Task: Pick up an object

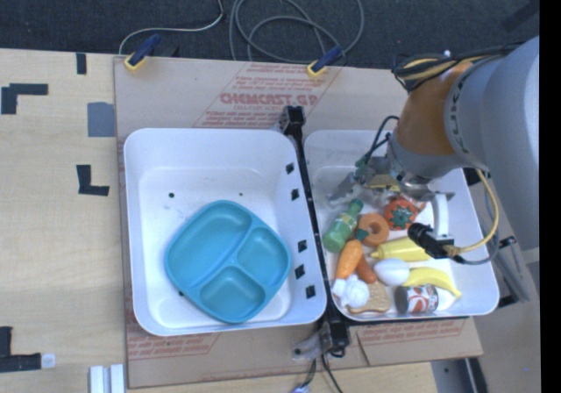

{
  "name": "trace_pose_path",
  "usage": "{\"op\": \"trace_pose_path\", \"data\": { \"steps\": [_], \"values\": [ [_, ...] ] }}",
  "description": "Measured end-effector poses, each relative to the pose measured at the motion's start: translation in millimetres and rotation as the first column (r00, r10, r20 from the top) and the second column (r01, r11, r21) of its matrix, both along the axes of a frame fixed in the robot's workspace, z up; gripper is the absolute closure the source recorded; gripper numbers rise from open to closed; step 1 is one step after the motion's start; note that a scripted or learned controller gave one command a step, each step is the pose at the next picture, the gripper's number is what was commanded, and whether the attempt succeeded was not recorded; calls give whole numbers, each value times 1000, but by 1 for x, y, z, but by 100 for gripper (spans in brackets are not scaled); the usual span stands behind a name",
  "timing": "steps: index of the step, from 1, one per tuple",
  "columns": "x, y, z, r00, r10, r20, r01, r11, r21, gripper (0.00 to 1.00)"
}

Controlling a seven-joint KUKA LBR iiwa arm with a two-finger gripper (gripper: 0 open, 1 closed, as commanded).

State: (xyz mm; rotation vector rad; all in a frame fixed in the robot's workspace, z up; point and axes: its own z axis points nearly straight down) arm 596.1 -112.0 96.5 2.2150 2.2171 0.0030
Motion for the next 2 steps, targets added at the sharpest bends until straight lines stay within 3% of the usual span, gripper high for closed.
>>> {"op": "trace_pose_path", "data": {
  "steps": [1, 2],
  "values": [
    [-28, -22, -10, 1000, 0, 1, 0, 1000, 3, 0],
    [-74, -7, -9, 1000, 0, 4, 0, 1000, 0, 0]
  ]
}}
